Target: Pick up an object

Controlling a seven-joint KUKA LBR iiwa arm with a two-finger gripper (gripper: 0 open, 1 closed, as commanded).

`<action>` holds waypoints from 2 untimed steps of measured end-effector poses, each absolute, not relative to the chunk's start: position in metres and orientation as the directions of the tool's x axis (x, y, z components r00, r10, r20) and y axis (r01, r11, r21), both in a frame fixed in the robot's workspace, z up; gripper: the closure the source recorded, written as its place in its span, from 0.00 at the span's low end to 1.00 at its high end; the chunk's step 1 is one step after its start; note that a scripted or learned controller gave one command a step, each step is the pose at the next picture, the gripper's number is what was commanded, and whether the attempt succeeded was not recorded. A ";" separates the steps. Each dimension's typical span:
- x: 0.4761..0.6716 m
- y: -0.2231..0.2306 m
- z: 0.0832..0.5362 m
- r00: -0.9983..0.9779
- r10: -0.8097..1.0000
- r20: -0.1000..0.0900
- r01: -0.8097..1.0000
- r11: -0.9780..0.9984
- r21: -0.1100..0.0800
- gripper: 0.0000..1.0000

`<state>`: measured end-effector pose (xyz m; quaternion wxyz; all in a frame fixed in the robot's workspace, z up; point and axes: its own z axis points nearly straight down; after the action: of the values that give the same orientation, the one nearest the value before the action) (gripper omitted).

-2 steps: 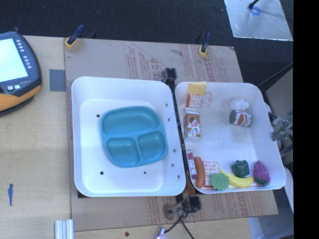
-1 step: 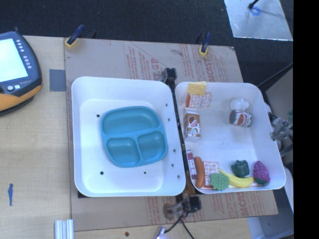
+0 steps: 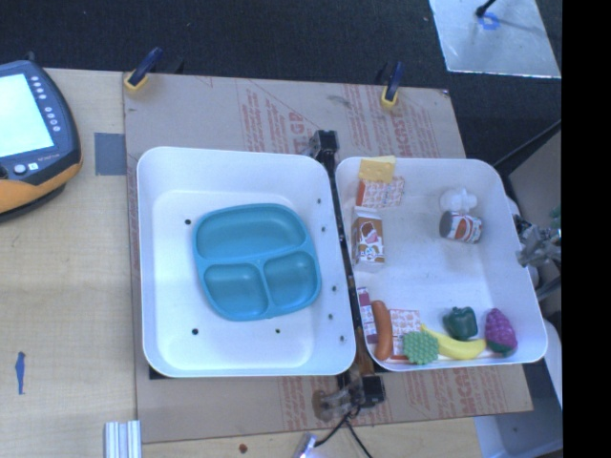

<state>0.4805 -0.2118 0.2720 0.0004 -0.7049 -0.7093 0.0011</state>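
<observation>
The right bin (image 3: 496, 256) holds the loose objects. A yellow block (image 3: 377, 168) and a red-and-white packet (image 3: 381, 194) lie at its far left, with a brown packet (image 3: 368, 239) below them. A small brown can (image 3: 461, 226) lies on its side near a white lump (image 3: 458, 200). Along the near edge are an orange sausage (image 3: 382, 322), a green bumpy piece (image 3: 420, 346), a yellow banana (image 3: 458, 349), a dark green pepper (image 3: 460, 322) and purple grapes (image 3: 500, 332). A grey metal part of my gripper (image 3: 537, 243) shows at the right edge, just outside the bin's rim, away from every object.
The left bin (image 3: 162, 256) holds a blue divided plate (image 3: 256, 260). A black divider (image 3: 339, 246) runs between the bins. A teach pendant (image 3: 29, 136) lies at the far left of the bench, and two clamps (image 3: 143, 70) (image 3: 390, 84) sit at the back edge.
</observation>
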 end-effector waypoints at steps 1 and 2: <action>0.476 -0.211 0.274 -0.005 1.000 0.001 1.000 0.005 -0.004 1.00; 0.476 -0.212 0.273 -0.005 1.000 0.001 1.000 0.005 -0.005 1.00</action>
<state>0.4762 -0.2116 0.2730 0.0019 -0.7052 -0.7090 0.0013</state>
